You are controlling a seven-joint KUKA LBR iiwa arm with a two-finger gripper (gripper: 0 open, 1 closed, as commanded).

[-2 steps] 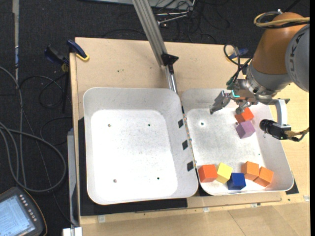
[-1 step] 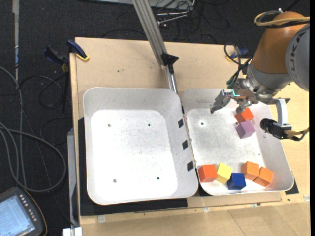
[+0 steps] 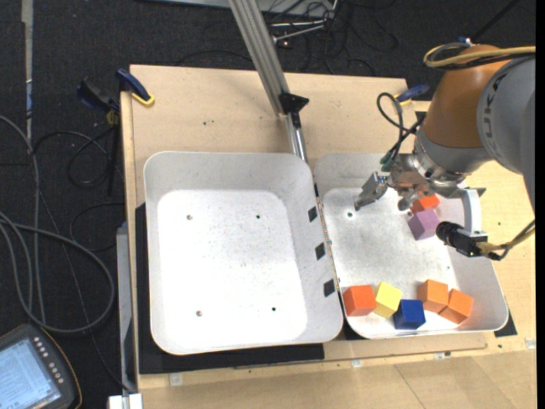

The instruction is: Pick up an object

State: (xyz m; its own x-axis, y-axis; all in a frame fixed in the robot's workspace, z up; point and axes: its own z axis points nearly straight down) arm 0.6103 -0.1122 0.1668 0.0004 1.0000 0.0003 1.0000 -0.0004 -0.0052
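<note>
My gripper [image 3: 387, 196] hangs over the back part of the right bin [image 3: 366, 245], fingers spread open, with bare bin floor showing between them. Just to its right lie a small orange block [image 3: 427, 201] and a purple block [image 3: 421, 224], close to the right finger but not between the fingers. Along the bin's front edge sit an orange block [image 3: 359, 299], a yellow block [image 3: 387, 297], a blue block [image 3: 410, 313] and two more orange blocks [image 3: 435, 293] [image 3: 460, 305].
The left bin [image 3: 162, 228] sits beside the right one, their rims touching. A slanted metal pole [image 3: 260, 45] ends at the back between the bins. A black cable plug [image 3: 456, 237] hangs off the wrist over the bin's right wall.
</note>
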